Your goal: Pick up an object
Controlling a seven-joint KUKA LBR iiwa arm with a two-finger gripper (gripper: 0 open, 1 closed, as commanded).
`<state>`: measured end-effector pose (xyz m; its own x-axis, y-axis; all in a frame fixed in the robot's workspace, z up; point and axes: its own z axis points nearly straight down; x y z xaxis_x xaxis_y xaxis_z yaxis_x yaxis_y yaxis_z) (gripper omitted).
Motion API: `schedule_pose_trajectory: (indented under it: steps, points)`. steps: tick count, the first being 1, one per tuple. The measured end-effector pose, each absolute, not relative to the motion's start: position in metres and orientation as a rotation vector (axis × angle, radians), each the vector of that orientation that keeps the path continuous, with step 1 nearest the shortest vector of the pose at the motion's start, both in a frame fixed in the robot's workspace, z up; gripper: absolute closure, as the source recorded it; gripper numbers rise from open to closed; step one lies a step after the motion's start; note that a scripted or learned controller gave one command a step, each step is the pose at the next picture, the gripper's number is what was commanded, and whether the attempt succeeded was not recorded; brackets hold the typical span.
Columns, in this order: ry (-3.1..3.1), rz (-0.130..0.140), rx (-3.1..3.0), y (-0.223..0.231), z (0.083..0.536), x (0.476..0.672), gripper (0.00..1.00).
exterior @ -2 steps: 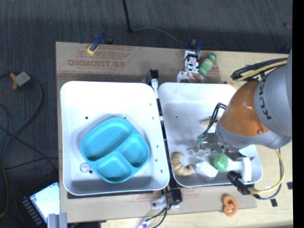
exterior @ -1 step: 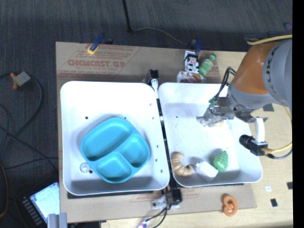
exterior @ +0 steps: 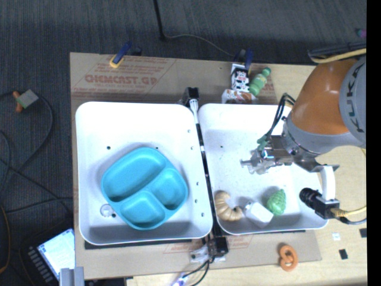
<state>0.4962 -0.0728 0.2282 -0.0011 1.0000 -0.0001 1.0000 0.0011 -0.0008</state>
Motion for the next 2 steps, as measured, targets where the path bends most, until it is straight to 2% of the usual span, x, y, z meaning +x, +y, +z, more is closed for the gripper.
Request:
schedule_pose_trajectory:
  steps: [1, 2]
  points:
    - [-2.221, 0.001, -2.22, -0.035, 0.23, 0.484, 1.0]
    - [-2.222, 0.001, -2.22, 0.002, 0.226, 0.484, 1.0]
